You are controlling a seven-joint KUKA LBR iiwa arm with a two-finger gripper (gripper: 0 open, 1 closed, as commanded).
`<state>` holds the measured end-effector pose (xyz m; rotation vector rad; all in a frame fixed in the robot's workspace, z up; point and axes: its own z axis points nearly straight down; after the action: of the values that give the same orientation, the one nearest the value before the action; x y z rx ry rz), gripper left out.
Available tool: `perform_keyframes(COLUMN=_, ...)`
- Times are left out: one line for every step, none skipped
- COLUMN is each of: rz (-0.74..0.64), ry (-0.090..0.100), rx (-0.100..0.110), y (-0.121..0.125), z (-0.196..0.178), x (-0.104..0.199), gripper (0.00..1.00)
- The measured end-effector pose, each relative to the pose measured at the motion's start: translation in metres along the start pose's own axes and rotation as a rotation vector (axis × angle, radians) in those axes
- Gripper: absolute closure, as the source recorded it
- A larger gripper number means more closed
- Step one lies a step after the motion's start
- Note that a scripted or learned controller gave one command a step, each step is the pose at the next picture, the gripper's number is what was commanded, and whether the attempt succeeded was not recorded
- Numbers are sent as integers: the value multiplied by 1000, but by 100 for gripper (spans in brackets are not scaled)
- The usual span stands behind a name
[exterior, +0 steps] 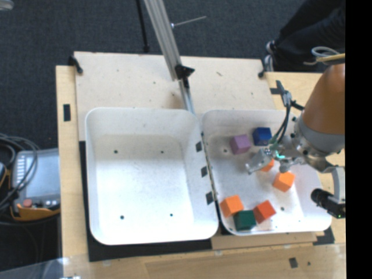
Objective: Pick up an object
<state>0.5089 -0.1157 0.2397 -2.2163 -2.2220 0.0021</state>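
Far to the gripper's left, off the bench, a grey box with orange trim sits on the dark floor among cables. Nearer, but well to the gripper's left, lies the left white bin, its floor bare but for a few dark dots. Up and to the left of the gripper, a slanted aluminium rail runs down to the seam between the bins. The right white bin holds the blocks and the gripper itself. Below and left of the gripper, near the bin's front edge, an orange block sits just beside a green block, with another orange block touching the green one on its right. Up and to the left of the gripper lies a purple block, and just above the gripper a blue block. The gripper hangs low over the bin floor, and a small orange block shows at its fingertips; whether the fingers pinch it or merely stand beside it I cannot tell. Just below and right of the gripper rests one more orange block. Rightward, the arm rises with its orange band above the grey wrist.
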Motion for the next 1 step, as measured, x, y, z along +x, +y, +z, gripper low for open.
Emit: perform_keyframes(rz=3, ry=-1, rx=-5, y=1, z=-2, x=0, gripper=0)
